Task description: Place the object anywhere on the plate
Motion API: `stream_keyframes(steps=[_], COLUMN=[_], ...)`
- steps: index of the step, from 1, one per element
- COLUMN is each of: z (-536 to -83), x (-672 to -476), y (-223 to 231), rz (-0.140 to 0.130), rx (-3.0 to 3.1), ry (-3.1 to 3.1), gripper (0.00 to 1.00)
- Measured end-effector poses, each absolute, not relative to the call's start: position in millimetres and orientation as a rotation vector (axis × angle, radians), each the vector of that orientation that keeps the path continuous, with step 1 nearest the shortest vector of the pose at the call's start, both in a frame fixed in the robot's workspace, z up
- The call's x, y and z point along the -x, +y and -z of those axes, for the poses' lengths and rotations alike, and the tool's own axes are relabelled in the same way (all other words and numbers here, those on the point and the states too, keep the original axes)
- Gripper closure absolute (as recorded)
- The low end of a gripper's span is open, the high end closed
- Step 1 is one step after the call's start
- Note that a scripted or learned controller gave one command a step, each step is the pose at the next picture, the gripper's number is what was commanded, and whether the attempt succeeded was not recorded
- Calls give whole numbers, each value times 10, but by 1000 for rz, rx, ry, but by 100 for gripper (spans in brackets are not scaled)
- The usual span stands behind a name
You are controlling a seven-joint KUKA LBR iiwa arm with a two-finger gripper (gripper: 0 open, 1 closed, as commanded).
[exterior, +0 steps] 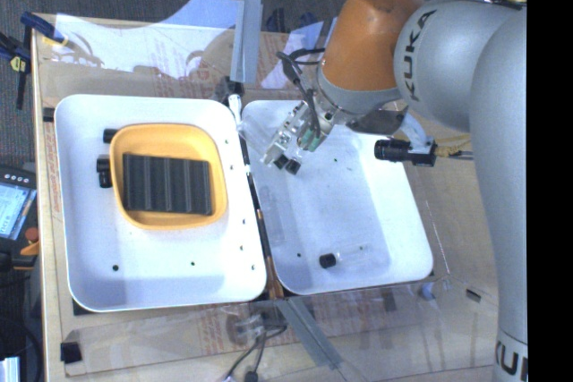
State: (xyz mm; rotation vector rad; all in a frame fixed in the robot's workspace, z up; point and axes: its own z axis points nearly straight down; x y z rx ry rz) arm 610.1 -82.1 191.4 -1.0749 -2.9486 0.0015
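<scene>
The arm [448,40] carried the word KUKA in dark letters on its grey shell, beside the orange band [372,36]; part of the same lettering showed low on the right edge. No other writing could be read.

The object [328,260] was a small black block — dark, squat, too small to make out any detail. It lay on the floor of the right bin [394,219], near the front wall, well apart from the gripper.

The plate [170,173] was yellow with rounded corners and a dark ribbed centre. It sat in the left bin [134,282], toward the back. Two small dark pieces [105,172] lay just beside its left rim.

The gripper [288,162] hung over the back left part of the right bin, tilted toward the left. Its dark fingertips stood a little apart with nothing between them — slightly spread, holding nothing.
</scene>
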Motion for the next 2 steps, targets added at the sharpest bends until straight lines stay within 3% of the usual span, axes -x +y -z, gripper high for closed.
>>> stream_keyframes(steps=[1,2], z=[-1910,-1911], x=[-6003,-6004], y=[-311,-315], rz=[-2,-2], rx=[728,728], ry=[-3051,-3051], gripper=[100,0])
